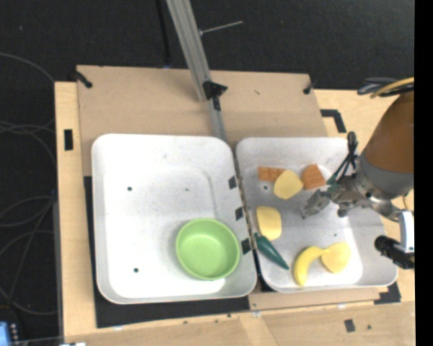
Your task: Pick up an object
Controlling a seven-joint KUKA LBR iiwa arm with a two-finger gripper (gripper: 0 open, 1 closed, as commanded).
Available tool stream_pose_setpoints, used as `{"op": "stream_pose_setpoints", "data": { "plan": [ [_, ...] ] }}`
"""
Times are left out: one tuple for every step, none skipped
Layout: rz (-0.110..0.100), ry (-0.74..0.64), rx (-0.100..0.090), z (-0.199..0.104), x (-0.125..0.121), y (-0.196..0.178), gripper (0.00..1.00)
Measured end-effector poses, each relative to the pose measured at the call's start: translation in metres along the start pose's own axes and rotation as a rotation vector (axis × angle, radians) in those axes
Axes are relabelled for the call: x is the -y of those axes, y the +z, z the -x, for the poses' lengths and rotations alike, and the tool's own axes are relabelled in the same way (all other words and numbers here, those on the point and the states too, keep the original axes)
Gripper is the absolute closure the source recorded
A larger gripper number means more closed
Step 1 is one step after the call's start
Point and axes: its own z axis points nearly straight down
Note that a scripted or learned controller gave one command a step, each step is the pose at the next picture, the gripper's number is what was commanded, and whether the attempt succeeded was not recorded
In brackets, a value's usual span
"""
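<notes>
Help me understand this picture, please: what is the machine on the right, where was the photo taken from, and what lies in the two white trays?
One camera fixed above the bench looks down at a slant. The grey and orange shape is a robot arm reaching in from the right; its tool hangs over the right bin, and I see nothing held in it. The left bin holds a green bowl. The right bin holds several yellow pieces: a banana, a block, a rounded piece and another by the banana. There are also two orange-brown pieces and a dark green item at its left edge.
</notes>
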Motion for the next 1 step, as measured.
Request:
{"op": "stream_pose_setpoints", "data": {
  "plan": [
    [-0.001, 0.001, 0.000, 0.0035, -0.0058, 0.0601, 0.00]
  ]
}}
